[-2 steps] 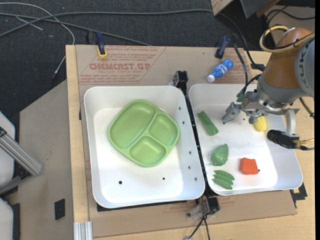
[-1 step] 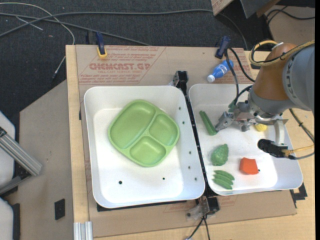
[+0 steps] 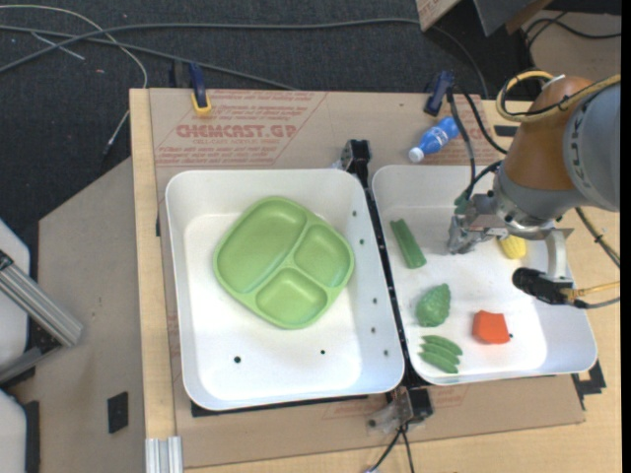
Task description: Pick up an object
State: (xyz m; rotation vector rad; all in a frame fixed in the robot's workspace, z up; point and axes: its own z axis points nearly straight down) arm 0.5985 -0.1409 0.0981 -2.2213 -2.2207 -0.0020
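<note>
The right bin (image 3: 562, 355) holds several toy foods. A long green stick (image 3: 406, 243) lies near its left wall. Below it sit a lumpy green piece (image 3: 433, 305) and a green pea pod (image 3: 440, 353). An orange-red block (image 3: 491, 327) rests at the front right. A yellow piece (image 3: 513, 247) peeks out beside the wrist. My gripper (image 3: 466, 237) hangs low over the bin's upper middle, just right of the green stick and left of the yellow piece. Nothing shows in its grasp.
The left bin (image 3: 187, 264) carries a green divided plate (image 3: 284, 261). A small blue bottle (image 3: 434, 139) lies on the cardboard behind the right bin. Cables and a black fitting (image 3: 538, 285) trail off the arm's wrist over the right bin's right side.
</note>
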